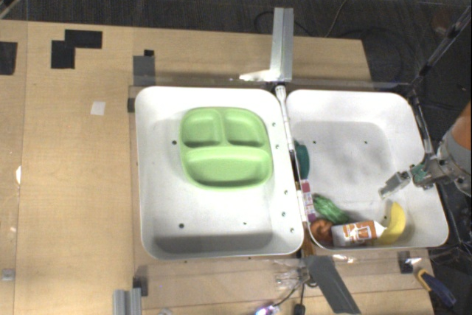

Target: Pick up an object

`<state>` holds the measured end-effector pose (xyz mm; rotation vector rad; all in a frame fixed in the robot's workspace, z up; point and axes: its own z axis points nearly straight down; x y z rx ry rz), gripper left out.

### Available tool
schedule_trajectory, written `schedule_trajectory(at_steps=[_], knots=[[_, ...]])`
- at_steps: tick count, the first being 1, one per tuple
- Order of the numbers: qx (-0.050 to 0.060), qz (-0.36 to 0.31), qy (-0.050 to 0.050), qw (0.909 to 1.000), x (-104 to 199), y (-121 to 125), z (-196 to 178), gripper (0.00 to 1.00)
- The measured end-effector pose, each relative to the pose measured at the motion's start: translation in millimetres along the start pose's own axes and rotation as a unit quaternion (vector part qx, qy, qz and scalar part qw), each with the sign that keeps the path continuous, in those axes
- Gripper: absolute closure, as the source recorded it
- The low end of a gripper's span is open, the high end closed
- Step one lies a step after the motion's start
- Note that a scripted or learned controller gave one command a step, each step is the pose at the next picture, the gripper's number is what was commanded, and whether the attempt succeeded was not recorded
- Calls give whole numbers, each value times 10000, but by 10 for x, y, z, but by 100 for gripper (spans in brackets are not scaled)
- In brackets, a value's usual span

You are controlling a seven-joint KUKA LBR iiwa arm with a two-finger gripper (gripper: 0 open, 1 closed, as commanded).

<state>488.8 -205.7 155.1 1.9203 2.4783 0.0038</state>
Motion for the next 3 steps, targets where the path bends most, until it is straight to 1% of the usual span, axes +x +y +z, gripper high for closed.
schedule_trajectory(at_steps=[1, 2, 3], knots=[[-39, 151, -22, 9999, -18, 20, 638, 0], [0, -379, 0, 9993, -3, -3, 32, 0], [-38, -520, -23, 9986, -18, 21, 637, 0]])
